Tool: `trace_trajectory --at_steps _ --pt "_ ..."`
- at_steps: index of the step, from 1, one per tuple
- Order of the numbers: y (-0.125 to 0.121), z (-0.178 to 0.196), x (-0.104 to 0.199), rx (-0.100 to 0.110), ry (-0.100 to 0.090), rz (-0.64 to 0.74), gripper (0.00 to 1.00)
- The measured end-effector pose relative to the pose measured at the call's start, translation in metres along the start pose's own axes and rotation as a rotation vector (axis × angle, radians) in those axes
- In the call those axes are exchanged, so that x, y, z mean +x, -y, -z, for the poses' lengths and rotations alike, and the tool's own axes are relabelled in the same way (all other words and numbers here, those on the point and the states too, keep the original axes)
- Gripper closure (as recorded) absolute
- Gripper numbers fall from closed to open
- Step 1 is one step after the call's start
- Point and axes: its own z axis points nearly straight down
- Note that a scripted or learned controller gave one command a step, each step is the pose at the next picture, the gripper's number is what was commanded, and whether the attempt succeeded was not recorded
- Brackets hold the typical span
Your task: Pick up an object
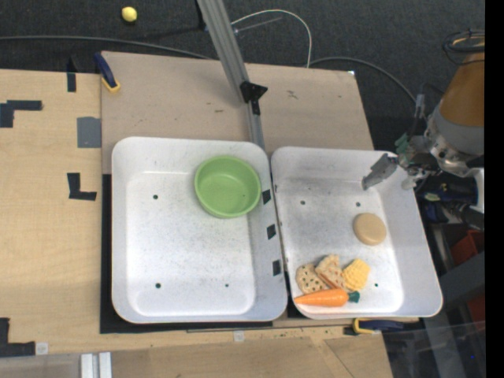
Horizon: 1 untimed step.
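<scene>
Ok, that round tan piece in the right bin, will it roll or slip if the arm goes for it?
The round tan piece looks like a low smooth dome lying flat, so it probably won't roll. Its rounded edge gives little to grip, so it may squirt sideways. It sits apart from the carrot and crackers, so a slide likely hits nothing before the right bin wall.

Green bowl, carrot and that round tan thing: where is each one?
Green bowl [227, 186]: camera view, inside bottom.
Carrot [321, 298]: camera view, middle of its orange body.
Round tan thing [369, 229]: camera view, top centre.
</scene>
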Motion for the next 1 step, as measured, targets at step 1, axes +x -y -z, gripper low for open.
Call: trace_trajectory --at_steps 1 --pt "0.0000 0.0000 0.0000 0.000 0.000 0.000 0.00"
